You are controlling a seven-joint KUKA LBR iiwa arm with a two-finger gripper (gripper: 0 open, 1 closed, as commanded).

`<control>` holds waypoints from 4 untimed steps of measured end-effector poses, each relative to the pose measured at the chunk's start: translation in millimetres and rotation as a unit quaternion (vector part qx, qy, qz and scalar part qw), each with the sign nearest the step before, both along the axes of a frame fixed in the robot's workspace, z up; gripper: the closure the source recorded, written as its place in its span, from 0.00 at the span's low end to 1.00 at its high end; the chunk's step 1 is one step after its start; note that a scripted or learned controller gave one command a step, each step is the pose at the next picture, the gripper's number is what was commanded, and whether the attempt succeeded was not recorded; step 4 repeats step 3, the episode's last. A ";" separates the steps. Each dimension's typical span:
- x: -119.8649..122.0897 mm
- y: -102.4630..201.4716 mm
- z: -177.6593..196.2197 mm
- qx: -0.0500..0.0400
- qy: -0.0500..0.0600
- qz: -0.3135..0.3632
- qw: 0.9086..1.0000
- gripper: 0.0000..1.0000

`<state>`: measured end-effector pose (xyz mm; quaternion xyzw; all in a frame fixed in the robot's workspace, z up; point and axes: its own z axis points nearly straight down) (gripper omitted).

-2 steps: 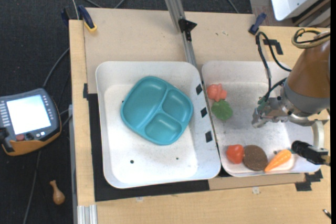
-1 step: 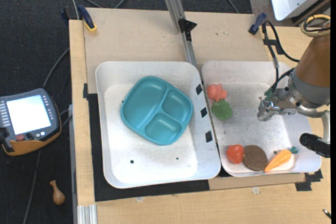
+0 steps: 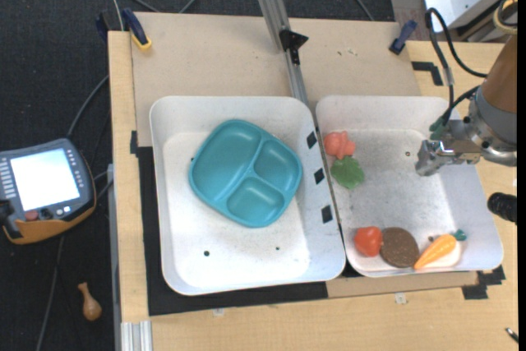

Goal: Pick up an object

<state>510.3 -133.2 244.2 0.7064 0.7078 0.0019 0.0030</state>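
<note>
the gripper (image 3: pixel 431 158) sits at the right side of the frame, over the right bin (image 3: pixel 386 115), near its far right wall. i cannot tell if it is open or shut. nothing shows in it. in the upper left of this bin lie a pink toy (image 3: pixel 339 145) and a green toy (image 3: pixel 348 173), touching. along the bottom of the bin sit a red tomato (image 3: pixel 369 240), a brown round thing (image 3: pixel 399 247) and an orange carrot (image 3: pixel 436 251). the left bin (image 3: pixel 189 267) holds a blue plate (image 3: pixel 245 172).
</note>
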 end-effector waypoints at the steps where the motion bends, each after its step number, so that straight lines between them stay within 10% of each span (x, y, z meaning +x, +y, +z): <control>1: 12.0 51.8 -13.6 0.002 0.004 0.002 1.000 1.00; 3: 32.1 174.0 -13.4 0.002 0.003 0.003 1.000 1.00; 4: 32.1 174.0 -13.4 0.002 0.003 0.003 1.000 1.00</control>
